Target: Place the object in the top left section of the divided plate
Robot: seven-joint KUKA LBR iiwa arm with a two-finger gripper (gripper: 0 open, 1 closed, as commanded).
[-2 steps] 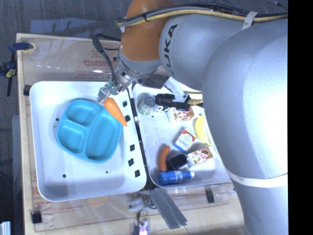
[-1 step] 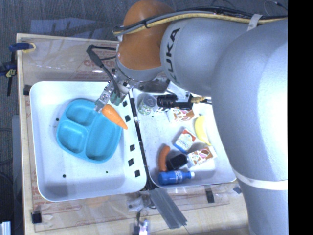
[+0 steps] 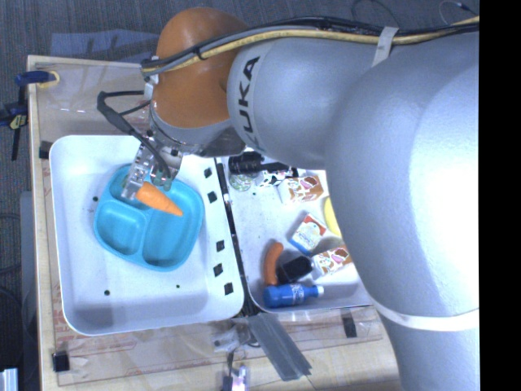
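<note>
A blue divided plate (image 3: 122,220) lies in the left white bin (image 3: 81,300). An orange carrot (image 3: 163,201) rests at a slant across the plate's upper part, thick end to the upper left, tip pointing down and right. My gripper (image 3: 149,179) hangs directly over the carrot's thick end, at the plate's top edge. The wrist and the big grey arm hide what lies behind it. I cannot tell whether the carrot is gripped or simply lying on the plate.
The right bin (image 3: 256,300) holds a blue bottle (image 3: 293,295), an orange-red sausage shape (image 3: 272,259), a black item (image 3: 295,267), small printed cartons (image 3: 308,235) and a yellow piece (image 3: 330,215). The arm covers much of that bin.
</note>
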